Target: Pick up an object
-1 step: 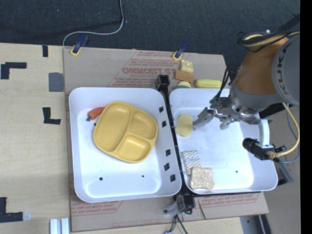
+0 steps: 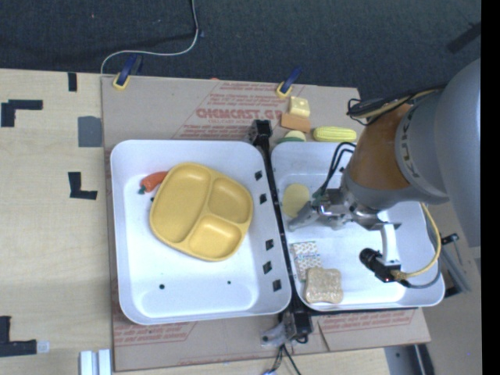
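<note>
Jaws (image 2: 301, 219) of mine hang low in the right bin (image 2: 406, 291), beside the pale yellow round (image 2: 295, 198); their spread I cannot tell. Centring over it before closing seems wise.

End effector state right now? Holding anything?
End effector: over the right bin, close beside the pale yellow round object. Open or shut cannot be told from this angle, and no object is visibly gripped.
</note>
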Controlling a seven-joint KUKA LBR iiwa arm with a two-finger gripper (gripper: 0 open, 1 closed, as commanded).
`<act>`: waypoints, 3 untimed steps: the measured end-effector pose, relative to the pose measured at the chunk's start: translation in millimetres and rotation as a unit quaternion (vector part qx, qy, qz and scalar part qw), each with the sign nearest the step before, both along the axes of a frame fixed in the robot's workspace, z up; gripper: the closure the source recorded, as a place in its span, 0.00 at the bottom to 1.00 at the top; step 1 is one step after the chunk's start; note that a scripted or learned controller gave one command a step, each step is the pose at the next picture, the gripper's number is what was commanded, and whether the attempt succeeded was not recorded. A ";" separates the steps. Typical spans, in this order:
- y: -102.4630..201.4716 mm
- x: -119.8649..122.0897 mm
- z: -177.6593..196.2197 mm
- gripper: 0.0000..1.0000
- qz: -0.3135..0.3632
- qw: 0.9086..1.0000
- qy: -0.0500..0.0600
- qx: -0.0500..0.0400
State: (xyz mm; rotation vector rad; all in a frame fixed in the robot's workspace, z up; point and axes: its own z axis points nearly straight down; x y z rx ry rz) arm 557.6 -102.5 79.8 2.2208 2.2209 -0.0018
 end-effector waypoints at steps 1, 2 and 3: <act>8.4 61.6 9.7 0.00 0.002 1.000 -0.002 0.001; 8.0 101.2 4.1 0.00 0.001 1.000 -0.001 0.001; -6.3 99.6 4.7 0.00 0.000 1.000 0.000 0.000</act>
